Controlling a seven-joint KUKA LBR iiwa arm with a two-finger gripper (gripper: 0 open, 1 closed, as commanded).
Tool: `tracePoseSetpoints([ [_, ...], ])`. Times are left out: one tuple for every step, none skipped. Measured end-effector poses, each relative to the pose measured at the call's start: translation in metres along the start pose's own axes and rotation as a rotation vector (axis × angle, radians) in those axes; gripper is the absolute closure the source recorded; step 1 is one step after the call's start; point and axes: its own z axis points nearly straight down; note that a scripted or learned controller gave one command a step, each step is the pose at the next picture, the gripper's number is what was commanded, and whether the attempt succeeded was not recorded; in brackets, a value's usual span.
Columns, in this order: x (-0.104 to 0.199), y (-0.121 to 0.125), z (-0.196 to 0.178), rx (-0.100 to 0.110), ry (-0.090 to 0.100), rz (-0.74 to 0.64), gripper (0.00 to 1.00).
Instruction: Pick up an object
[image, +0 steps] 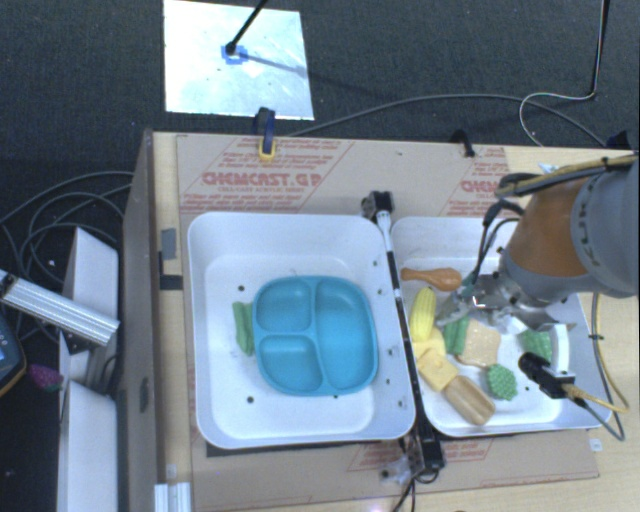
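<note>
We see the gripper low over the corn, likely to grab; jaw state we cannot tell

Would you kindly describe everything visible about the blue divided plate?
The blue divided plate is light blue, plastic-looking and rounded-square, with three shallow compartments: one on its left, one on its right, and one across its near side. It lies flat in the left bin. A green pod-shaped toy lies against its left edge.

— Right bin contents?
— Toy food, heaped: yellow corn cob upright, orange drumstick above it, tan bread roll and green broccoli piece near the front wall.
</note>
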Motion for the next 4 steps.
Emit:
tracePoseSetpoints([
  [0.027,0.031,-0.043,-0.003,0.0,-0.002,0.0],
  [0.021,-0.017,-0.004,-0.01,-0.007,0.003,0.0],
  [0.021,-0.015,-0.015,-0.014,-0.007,0.001,1.0],
  [0.079,0.005,-0.101,-0.004,0.001,-0.003,1.0],
])
